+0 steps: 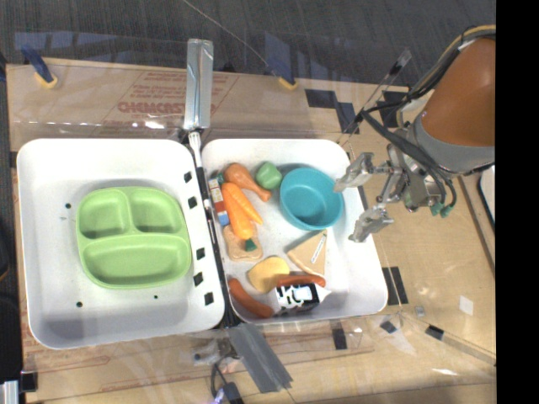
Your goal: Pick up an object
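Two white bins, one green tray, one blue bowl, two carrots.

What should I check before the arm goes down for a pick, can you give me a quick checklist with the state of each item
1. Gripper fingers open: ok, spread apart with nothing between them.
2. Gripper above a target: not ok, it sits over the right bin's right rim, beside the blue bowl, not over it.
3. Objects available: ok, the bowl, carrots and other toy food lie in the right bin.
4. Room around a target: not ok, the items are crowded and touching.
5. Green tray out of the way: ok, it lies in the left bin.
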`<move>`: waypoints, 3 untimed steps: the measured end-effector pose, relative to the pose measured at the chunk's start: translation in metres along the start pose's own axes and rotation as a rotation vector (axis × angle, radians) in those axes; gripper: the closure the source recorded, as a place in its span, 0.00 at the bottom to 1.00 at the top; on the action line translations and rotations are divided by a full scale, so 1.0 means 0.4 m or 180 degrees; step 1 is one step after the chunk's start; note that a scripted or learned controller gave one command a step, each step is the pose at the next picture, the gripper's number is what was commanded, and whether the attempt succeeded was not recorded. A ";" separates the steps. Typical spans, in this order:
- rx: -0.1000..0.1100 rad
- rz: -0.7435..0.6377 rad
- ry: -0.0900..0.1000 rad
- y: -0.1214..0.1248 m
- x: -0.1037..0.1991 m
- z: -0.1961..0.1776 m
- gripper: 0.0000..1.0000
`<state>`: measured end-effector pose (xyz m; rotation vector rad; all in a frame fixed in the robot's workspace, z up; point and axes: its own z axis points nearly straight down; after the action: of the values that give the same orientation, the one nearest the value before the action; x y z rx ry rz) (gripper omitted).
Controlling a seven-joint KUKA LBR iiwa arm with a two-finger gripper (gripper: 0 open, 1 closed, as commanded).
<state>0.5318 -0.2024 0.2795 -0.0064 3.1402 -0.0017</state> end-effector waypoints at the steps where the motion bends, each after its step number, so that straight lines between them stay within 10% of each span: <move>1: -0.0008 0.0873 0.0025 0.053 -0.048 0.342 0.00; 2: -0.0003 0.1455 -0.0038 -0.021 -0.255 0.448 0.00; 3: -0.0002 0.3556 0.0008 0.108 -0.260 0.467 0.00</move>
<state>0.6360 -0.1591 0.0929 1.6599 2.6679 0.0008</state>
